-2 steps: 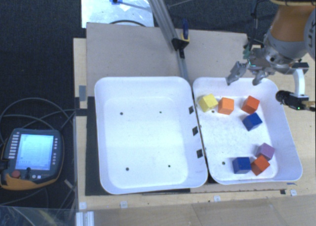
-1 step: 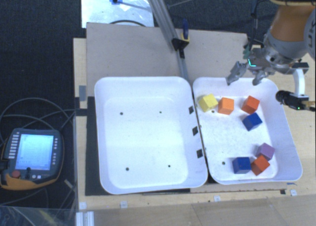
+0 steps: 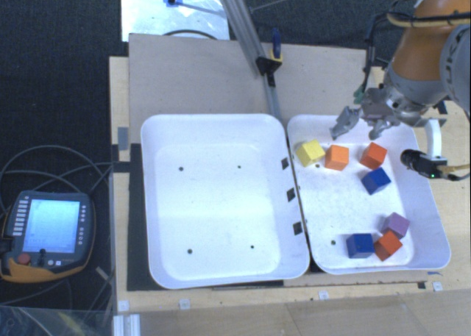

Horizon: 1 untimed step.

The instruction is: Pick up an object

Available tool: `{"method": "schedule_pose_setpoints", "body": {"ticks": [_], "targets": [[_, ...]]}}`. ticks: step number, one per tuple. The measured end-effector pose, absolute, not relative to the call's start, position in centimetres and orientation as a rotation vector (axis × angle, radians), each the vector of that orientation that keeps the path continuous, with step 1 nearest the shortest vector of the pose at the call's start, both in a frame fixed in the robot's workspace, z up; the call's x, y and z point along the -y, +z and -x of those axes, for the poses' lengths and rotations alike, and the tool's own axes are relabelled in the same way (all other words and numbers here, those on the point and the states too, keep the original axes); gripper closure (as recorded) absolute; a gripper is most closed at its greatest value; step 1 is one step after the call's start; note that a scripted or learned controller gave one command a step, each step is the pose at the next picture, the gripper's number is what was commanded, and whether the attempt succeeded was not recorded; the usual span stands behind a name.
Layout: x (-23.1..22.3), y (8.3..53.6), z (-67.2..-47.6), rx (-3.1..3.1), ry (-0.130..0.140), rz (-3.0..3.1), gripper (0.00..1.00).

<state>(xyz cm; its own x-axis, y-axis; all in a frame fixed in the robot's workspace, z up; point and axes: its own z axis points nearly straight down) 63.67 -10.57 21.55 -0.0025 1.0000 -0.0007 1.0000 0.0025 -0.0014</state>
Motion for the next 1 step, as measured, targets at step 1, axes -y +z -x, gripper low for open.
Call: {"method": "schedule_pose_setpoints", "body": {"ticks": [1], "targets": [[10.78, 15.64, -64.36, 2.222, 0.004, 2.217, 0.0]]}}
